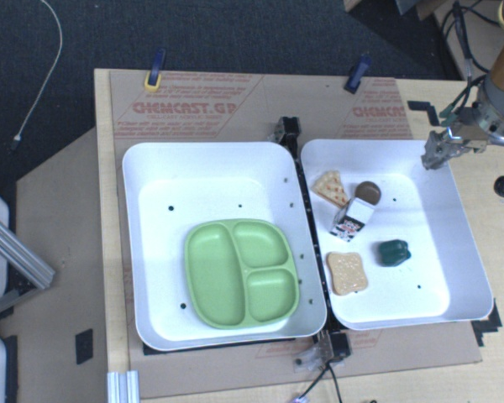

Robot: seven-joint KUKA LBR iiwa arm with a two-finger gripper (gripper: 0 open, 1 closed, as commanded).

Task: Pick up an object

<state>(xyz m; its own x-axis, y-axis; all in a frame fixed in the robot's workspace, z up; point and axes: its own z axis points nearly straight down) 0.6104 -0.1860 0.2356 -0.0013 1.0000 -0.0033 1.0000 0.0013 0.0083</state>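
With its finger state impossible to tell, the gripper (437, 151) hung over the right bin (454, 225) rim, the nearest objects below-left of it, so centring squarely above the isolated green object (394, 253) before descending seemed wisest.

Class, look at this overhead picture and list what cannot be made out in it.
- Pincer, camera view: too small and blurred to tell how its tips stand.
- Arm: cut off by the right edge.
- Print on the small box: too small to read.
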